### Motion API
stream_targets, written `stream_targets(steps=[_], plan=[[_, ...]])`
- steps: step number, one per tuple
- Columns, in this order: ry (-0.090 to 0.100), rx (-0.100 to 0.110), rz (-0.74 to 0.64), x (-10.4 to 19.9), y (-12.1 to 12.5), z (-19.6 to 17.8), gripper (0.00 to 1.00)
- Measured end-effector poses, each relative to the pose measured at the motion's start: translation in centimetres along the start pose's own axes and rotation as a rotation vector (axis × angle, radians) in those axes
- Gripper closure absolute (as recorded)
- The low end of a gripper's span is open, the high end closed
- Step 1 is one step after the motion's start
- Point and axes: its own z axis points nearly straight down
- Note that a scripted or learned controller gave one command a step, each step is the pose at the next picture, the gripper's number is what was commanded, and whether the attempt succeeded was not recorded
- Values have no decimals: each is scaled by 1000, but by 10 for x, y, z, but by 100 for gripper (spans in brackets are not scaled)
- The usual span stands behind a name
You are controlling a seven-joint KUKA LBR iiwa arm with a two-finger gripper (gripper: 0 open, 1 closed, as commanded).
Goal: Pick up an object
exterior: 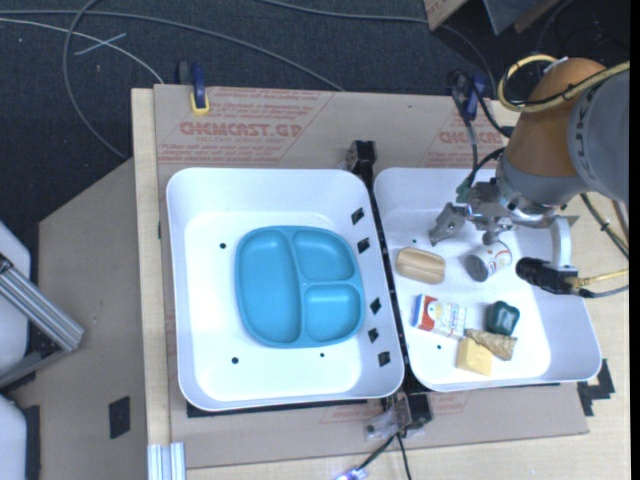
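In the left bin point(190, 268) a blue divided plate point(300, 285) lies flat near the middle. Right of that plate, across the divider, the right bin point(570, 353) holds a tan bread roll point(420, 264), its long axis running left to right. Beyond the roll sit a small carton point(440, 316), a yellow wedge point(480, 353), a green block point(503, 318) and a grey can point(484, 264). The gripper point(472, 223) hovers above the roll and to its right, fingers spread wide with nothing between them. The roll looks the nearest target, lying down and to the left of the jaws
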Motion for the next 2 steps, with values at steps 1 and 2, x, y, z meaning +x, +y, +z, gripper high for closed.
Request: stream_targets(steps=[1,2], plan=[[0,-1,0,1,0,34,0],[0,-5,1,1,1,20,100]])
